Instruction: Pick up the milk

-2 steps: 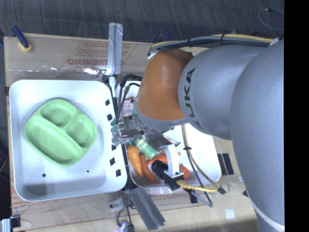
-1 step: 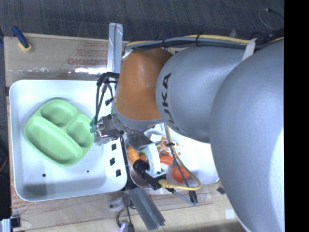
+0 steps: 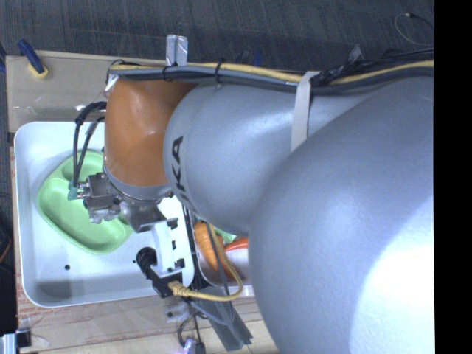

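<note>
Arm over the left bin, claw low above the green bowl

Grey arm [image 3: 332, 198] reaches in from the right and covers most of the bench, its orange band [image 3: 136, 131] hanging over the left bin [image 3: 44, 271]. In that bin a green bowl [image 3: 59, 198] lies toward the far left side. The claw [image 3: 96, 198] sits at the bowl's right rim, close above it. Whether it is wide, narrow or holding anything cannot be told from this angle. An orange thing [image 3: 206, 251] peeps out under the arm, to the right of the claw. The milk is hidden or too covered to pick out. My guess is that it lies beneath the arm, so its direction from the claw and its long axis stay unknown, and the coming move hangs on exactly that.
</note>
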### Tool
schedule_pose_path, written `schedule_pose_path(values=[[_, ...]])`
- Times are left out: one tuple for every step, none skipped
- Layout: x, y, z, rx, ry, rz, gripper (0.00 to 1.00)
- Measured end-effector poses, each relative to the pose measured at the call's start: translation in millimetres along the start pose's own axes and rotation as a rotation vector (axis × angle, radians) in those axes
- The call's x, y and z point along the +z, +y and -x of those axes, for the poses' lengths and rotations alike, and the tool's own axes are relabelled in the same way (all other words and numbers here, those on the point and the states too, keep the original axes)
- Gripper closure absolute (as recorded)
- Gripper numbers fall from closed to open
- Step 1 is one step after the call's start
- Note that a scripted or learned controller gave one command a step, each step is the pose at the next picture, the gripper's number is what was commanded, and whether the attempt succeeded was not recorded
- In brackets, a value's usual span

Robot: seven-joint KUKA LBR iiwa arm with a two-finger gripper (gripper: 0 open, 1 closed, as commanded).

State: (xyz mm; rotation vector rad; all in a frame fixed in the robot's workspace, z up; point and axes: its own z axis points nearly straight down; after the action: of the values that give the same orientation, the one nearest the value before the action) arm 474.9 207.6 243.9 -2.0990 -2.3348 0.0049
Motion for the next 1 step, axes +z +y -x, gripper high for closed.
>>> schedule_pose_path(values=[[9.3, -2.9, 34.0, -0.249, -0.001, -0.002, 1.00]])
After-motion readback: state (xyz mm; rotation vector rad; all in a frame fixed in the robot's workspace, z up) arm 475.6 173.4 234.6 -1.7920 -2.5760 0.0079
